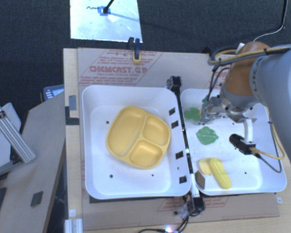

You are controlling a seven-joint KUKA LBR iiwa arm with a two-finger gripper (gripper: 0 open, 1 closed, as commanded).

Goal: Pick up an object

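The approach is in hand: the grey two-finger gripper (207, 111), finger state untellable, must descend onto the flat green leaf-shaped piece (206, 135).

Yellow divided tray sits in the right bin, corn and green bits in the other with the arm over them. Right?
Not quite. The camera view shows the yellow divided tray in the left bin, not the right. The rest holds: the corn and green bits lie in the right bin, with the arm over them.
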